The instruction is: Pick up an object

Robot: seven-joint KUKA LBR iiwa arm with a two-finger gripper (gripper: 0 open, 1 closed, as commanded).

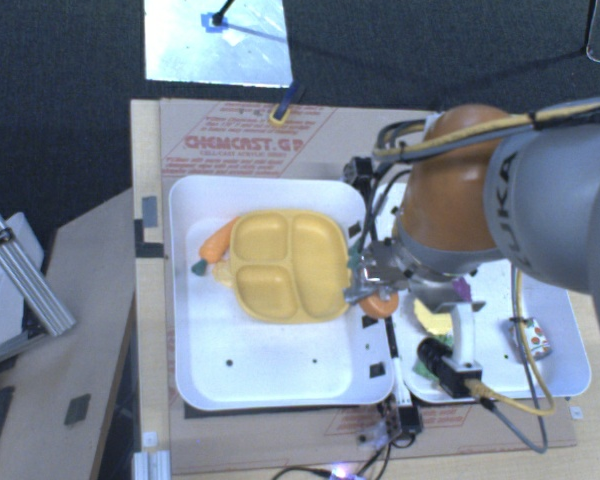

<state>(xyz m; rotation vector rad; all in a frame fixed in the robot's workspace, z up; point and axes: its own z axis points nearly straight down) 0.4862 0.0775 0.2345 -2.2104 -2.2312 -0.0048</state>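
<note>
A yellow 3-compartment tray (283, 265) and toy carrot (216, 240) lie in the left bin (270, 373), left of the gripper (368, 280), whose grip cannot be told.

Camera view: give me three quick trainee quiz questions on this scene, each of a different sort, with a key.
1. True or false: the yellow divided tray lies in the left bin.
2. Multiple choice: the carrot sits A) at the tray's left edge, B) in the right bin, C) on the cardboard behind the bins.
3. Fill in: the pincer is near the tray's ____ edge.

Key: 1 true. 2 A. 3 right.
</note>
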